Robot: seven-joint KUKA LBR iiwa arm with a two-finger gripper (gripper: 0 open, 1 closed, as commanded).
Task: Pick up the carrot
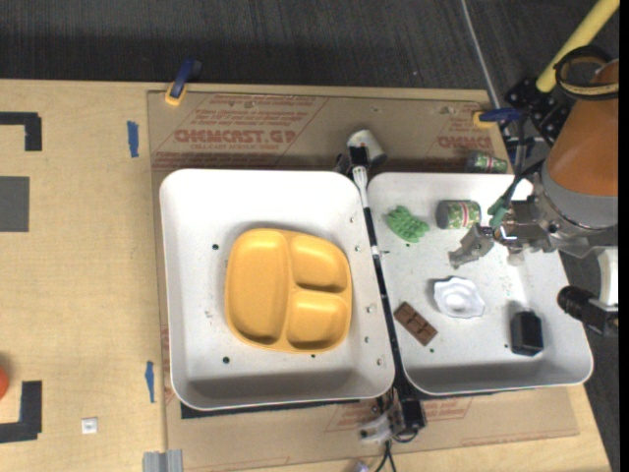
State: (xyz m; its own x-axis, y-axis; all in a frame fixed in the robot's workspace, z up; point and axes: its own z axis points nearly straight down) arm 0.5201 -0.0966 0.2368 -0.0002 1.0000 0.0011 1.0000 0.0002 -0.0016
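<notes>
Low at the frame's left edge, an orange scrap (3, 383) on the bench may be the carrot; I cannot tell. Left of centre, a yellow plate (288, 288) fills the left bin (187, 264). At right, my gripper (472, 247) hovers over the right bin (565, 357) beside a can (457, 213), clenched or released I cannot tell. The pick looks undone.

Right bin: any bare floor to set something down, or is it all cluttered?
Right bin: bare floor along the front wall, between chocolate bar and black block; a smaller patch left of the white cup. Crowded at the back: green toy, can, gripper. Left bin: yellow tray takes the middle.
</notes>
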